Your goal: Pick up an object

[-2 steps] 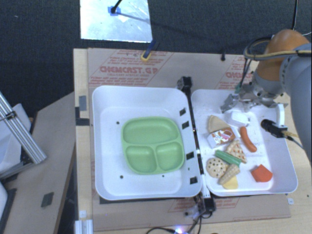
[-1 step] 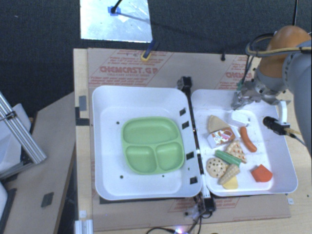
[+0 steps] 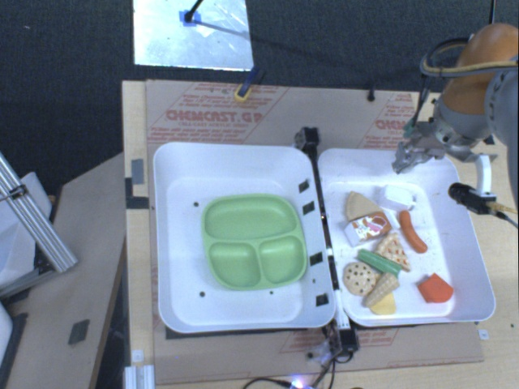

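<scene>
My gripper hangs over the far edge of the right bin, above its back corner, with nothing visible between its tips. Below it in that bin lie several toy foods: a white block, a tan wedge, a small white and red carton, an orange sausage, a pizza slice, a green stick, a cookie, a waffle cone and an orange-red block. The white block is the nearest, a short way in front of the gripper.
The left bin holds a green divided plate. A black divider with clips runs between the bins. A shiny metal sheet lies at the back, beyond the cardboard base.
</scene>
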Tool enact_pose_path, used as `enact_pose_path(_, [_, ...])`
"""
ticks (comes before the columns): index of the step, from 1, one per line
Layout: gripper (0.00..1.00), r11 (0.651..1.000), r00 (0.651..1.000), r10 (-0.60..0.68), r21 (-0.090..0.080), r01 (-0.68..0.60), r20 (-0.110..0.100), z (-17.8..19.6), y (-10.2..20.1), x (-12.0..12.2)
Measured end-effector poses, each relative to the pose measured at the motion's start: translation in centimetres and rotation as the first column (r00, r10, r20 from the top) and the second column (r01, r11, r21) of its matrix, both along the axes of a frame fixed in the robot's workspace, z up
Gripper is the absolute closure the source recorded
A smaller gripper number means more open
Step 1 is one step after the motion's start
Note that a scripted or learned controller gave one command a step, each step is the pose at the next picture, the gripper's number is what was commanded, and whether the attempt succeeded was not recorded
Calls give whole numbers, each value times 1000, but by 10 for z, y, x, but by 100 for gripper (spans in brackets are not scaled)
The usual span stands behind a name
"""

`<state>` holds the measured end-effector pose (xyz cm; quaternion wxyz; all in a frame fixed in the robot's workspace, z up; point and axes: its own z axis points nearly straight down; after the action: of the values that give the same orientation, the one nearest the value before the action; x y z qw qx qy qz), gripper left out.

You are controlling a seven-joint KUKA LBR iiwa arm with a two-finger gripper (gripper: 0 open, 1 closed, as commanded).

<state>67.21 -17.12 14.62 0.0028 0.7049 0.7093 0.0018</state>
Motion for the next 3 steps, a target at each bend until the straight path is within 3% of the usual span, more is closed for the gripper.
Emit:
enact_pose_path(1, [100, 1000, 1000, -4, -1, 4, 3, 64, -6, 0])
enact_pose_path(2, [100, 1000, 1000, 0, 1, 0, -2, 80, -6, 1])
enact_pose_path(3, [100, 1000, 1000, 3, 3, -3, -5, 77, 40, -15])
